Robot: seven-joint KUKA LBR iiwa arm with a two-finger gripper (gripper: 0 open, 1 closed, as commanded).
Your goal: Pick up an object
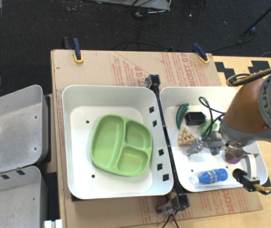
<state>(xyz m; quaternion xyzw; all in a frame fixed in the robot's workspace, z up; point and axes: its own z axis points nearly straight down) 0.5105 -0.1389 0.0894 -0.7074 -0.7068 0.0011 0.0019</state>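
You see the arm (254, 113) reaching in from the right over the right bin (173, 127), its orange band above the wrist covering that bin's right half. The gripper (202, 145) sits low in the middle of the right bin, its metal parts pointing toward the divider between the two bins. You cannot tell from this angle whether it is parted or closed, and nothing is plainly seen clamped in it. Just beside the gripper, on the side toward the divider, lies a pizza slice toy (186, 137), tan with dark spots, close to or touching the metal tip; which of the two you cannot say. Beyond the gripper, toward the far wall of the bin, rests a small black block (194, 118), and next to that, a green curved piece (181, 114) leaning toward the divider. A black cable (210, 107) loops over that area near the wrist. On the near side of the gripper, close to the front wall, a blue bottle (212, 176) lies on its side. Tucked under the arm to the gripper's right is a purple thing (232, 156), mostly hidden. Well apart from the gripper, across the divider, the left bin (78, 127) holds a green divided plate (122, 145) lying flat. Both bins stand on the cardboard-covered counter (126, 65).
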